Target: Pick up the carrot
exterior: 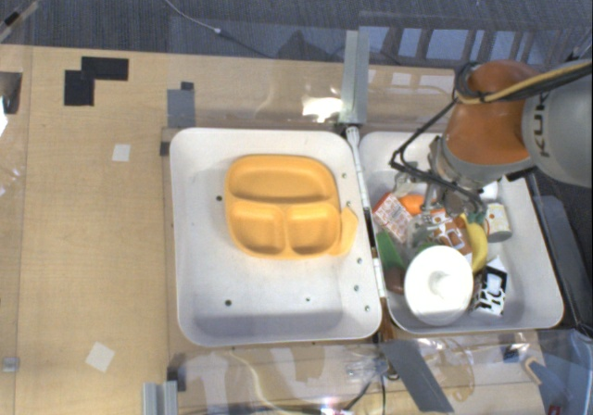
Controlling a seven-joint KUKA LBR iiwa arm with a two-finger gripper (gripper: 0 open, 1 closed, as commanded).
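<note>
The arm's orange band (486,121) hangs over the back of the right bin (547,297). Below it, my gripper (443,198) points down into a pile of items. A small orange piece that looks like the carrot (411,207) lies just left of the gripper, beside a red and white packet (389,215). The wrist covers the gripper from above, so whether it touches the carrot is hidden. Nothing visibly hangs from the gripper.
The right bin also holds a white round bowl (438,283), a yellow banana (477,245), a black and white item (491,291) and a small jar (498,219). A yellow compartment tray (283,205) sits in the left bin (199,311).
</note>
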